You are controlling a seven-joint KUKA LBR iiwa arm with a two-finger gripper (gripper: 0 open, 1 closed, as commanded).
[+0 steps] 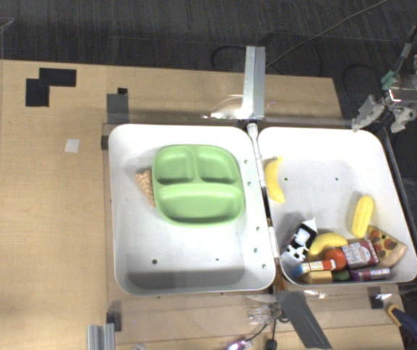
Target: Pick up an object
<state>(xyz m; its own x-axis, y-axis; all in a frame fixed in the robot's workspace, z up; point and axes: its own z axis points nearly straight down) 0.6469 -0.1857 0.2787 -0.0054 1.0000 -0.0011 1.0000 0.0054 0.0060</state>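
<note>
My gripper [380,118] hangs at the far right, just beyond the back right corner of the right bin [325,148]. Its fingers are spread, with nothing between them. In that bin a small yellow piece [273,180] lies by the left wall, and a yellow corn cob [361,214] lies to the right. A pile sits in the front corner: a banana [328,242], a black-and-white toy [301,239], a red-labelled pack [357,254], a pizza slice [388,246] and a small bottle [318,268]. All of them lie well in front of the gripper.
The left bin [186,261] holds a green divided plate [196,183] with a tan waffle-like piece [144,187] tucked under its left edge. A metal post [254,86] stands behind the seam between the bins. Cables run on the dark floor at the back.
</note>
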